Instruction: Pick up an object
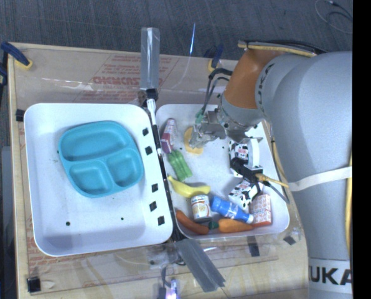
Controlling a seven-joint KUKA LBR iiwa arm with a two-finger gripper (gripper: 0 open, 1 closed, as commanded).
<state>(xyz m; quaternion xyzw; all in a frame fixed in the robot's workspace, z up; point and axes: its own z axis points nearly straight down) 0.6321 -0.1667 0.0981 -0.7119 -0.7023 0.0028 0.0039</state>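
My gripper (201,131) is low in the right bin (276,185), at its far left part. It is right over a small yellow object (192,144), touching it or just above it; I cannot tell which. Nearby in the same bin lie a maroon bottle (167,135), a green item (180,164), a banana (188,189), a small jar (200,207), a blue bottle (231,209) and a carrot (236,225).
The left bin (45,217) holds a blue divided tray (101,157). A red packet (262,209) and black-and-white spotted toys (239,151) lie on the right bin's right side. The arm's grey body covers the bench's right part.
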